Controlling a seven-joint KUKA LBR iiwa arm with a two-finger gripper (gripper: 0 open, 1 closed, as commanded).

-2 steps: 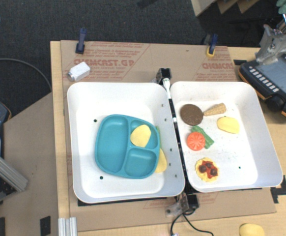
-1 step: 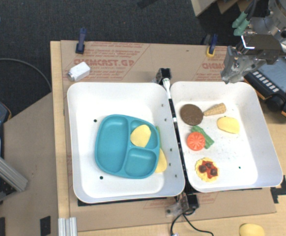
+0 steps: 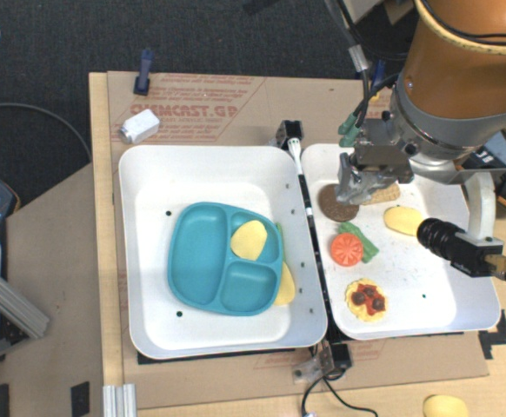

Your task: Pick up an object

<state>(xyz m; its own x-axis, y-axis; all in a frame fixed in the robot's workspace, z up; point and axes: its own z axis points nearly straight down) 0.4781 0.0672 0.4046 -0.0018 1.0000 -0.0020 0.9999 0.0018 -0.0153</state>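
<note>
Item: flat brown toy disc (image 3: 336, 206), right bin's ten o'clock; likely light, rigid; grip edges. Claw (image 3: 355, 193) above; finger spread indiscernible.

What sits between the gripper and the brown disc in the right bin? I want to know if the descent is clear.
Nothing visible does. The gripper hangs directly over the brown disc, already at its upper edge. The tomato and yellow piece lie apart, to the side.

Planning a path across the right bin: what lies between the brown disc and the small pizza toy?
In the camera view, the tomato slice with its green leaf lies between the brown disc and the pizza toy.
</note>
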